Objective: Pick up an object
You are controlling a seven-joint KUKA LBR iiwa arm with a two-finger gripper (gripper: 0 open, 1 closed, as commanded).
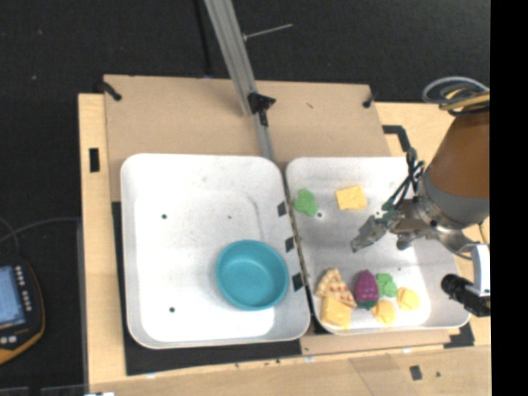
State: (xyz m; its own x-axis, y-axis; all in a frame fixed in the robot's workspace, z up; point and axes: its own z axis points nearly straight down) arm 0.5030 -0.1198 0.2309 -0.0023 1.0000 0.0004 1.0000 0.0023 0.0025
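Camera view, contents listed by size.

Arm (pixel 462 163): grey with orange band, reaching in from the right over the right bin (pixel 326 180).

Left bin (pixel 165 188): holds one teal bowl (pixel 252 273), lower right area.

Right bin: yellow block (pixel 351 198) and green piece (pixel 306 203) near the far wall; at the near wall a cluster of waffle-patterned piece (pixel 332 285), purple piece (pixel 365 286), small green piece (pixel 385 285) and yellow bits (pixel 407 299).

Gripper (pixel 371 233): hovering above bare bin floor mid-bin, nothing between its fingers; spread or pressed together cannot be told.

Handling advice: the yellow block stands apart, so it looks like the cleanest target; centre over it before descending.
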